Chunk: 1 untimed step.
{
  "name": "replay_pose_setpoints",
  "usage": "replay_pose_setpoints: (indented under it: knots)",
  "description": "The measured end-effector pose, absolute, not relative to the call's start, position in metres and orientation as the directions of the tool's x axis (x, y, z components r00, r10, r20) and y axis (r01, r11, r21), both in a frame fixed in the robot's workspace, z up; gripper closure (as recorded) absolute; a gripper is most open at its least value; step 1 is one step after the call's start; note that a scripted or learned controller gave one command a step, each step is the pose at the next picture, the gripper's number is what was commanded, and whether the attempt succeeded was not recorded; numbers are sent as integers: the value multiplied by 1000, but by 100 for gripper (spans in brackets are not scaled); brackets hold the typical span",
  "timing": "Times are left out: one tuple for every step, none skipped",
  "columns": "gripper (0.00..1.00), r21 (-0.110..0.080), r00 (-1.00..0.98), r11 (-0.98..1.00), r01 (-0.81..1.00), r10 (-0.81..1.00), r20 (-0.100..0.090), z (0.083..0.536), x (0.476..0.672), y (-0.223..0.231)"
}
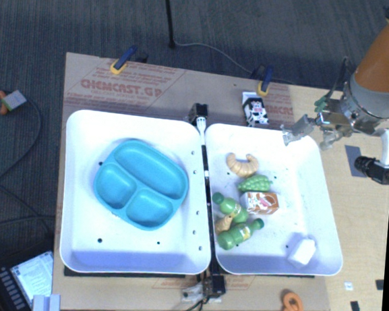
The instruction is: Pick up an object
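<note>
Objects for the pick lie in a loose cluster in the right bin (326,197), which I see beside the left bin (78,175), both resting on a brown printed board (119,87) on the bench. The left bin holds a blue divided plate (140,192), tilted a little. The arm (382,59) comes in at the upper right, and its gripper (311,131) hangs over the far right corner of the right bin, apart from the cluster. I cannot tell from here whether it is spread or pressed together, and I see nothing in it. In the cluster, a red-and-white packet (261,203) sits in the middle, a green bumpy piece (255,184) touches it on the far side, and a tan croissant (242,164) lies beyond that. Two green bottles (238,233) lie near the divider. A white block (302,250) sits alone in the near right corner. A small orange pretzel (291,305) lies on the bench outside the bins.
</note>
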<state>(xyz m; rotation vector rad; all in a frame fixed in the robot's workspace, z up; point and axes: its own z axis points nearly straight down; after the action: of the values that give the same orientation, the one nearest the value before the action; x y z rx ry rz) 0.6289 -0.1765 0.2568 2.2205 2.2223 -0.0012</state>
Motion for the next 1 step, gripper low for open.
replay_pose_setpoints:
  knots:
    - [0, -6, 0, 0, 1000, 1000, 1, 105, 617, -141]
